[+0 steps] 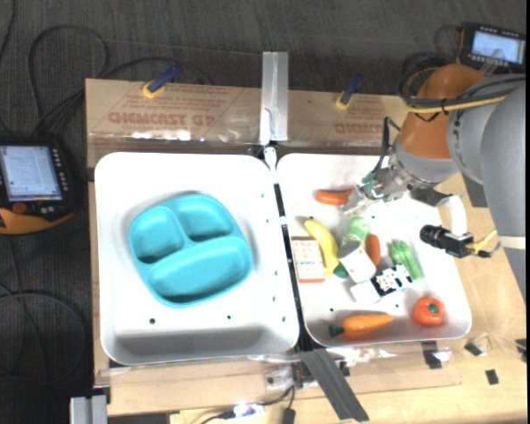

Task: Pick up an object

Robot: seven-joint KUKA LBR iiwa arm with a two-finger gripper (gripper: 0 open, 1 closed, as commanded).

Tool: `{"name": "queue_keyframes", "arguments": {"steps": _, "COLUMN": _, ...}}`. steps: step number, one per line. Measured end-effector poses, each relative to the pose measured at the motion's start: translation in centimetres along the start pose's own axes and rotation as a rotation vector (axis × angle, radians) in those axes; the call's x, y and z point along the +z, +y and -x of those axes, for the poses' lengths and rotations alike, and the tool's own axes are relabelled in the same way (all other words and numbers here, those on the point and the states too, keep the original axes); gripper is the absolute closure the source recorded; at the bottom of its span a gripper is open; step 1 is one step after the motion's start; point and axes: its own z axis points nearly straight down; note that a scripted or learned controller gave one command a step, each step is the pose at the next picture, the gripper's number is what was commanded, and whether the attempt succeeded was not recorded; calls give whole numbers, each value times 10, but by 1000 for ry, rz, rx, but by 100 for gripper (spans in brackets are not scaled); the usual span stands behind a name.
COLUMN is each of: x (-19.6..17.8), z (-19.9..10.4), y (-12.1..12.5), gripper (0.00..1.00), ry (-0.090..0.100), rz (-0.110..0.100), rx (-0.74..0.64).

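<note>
blue divided plate (192, 247) | left bin (115, 325) | pendant (24, 184) on floor

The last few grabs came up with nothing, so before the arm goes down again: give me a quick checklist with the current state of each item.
1. Pincer over the right bin: ok, near its upper edge.
2. Target beneath it: ok, the small orange carrot lies just to its left.
3. Pincer free of any load: cannot tell.
4. Room around that carrot: ok, the banana lies apart, lower down.
5. Other pieces crowded: not ok, the green and white items at the middle touch.
6. Left bin: ok, the blue divided plate sits inside it.
</note>
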Motion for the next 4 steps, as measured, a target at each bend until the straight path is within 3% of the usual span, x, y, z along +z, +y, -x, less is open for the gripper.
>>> {"name": "queue_keyframes", "arguments": {"steps": 1, "x": -107, "z": -64, "y": 25, "gripper": 100, "ry": 1, "rz": -20, "rx": 313}}
{"name": "queue_keyframes", "arguments": {"steps": 2, "x": -107, "z": -64, "y": 25, "gripper": 0, "ry": 0, "rz": -20, "rx": 314}}
{"name": "queue_keyframes", "arguments": {"steps": 3, "x": -7, "z": -38, "y": 10, "gripper": 0, "ry": 1, "rz": -20, "rx": 257}}
{"name": "queue_keyframes", "arguments": {"steps": 4, "x": 0, "z": -46, "y": -47, "gripper": 0, "ry": -2, "rz": -2, "rx": 95}}
